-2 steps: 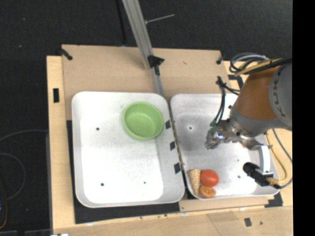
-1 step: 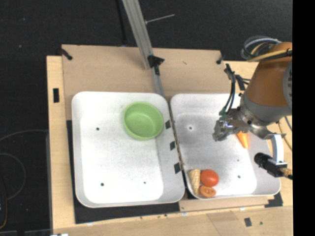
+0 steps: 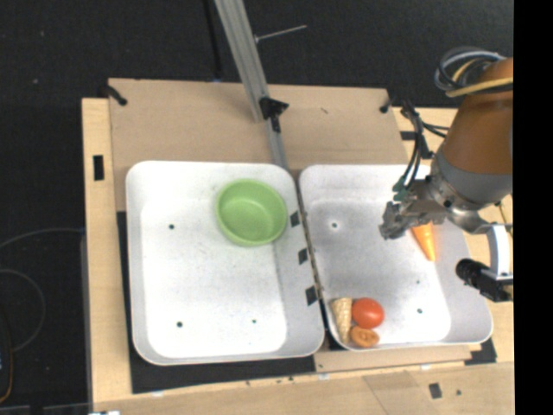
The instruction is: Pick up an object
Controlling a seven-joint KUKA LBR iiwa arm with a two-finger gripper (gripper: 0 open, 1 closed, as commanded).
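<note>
Reaching in from your right, the arm hangs its gripper (image 3: 396, 223) over the right bin (image 3: 346, 199) beside an orange carrot (image 3: 424, 241).

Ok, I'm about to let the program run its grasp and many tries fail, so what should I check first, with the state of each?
1. Claw is over the right bin: ok.
2. A target lies close by: ok, the orange carrot-shaped piece sits just right of the claw.
3. Claw already holds something: cannot tell, its tips are too small and dark to read.
4. Carrot piece is free of neighbours: ok, the red tomato and the pale cone-shaped piece lie apart at the near edge.
5. Green bowl is out of the way: ok, it is in the left bin.
</note>
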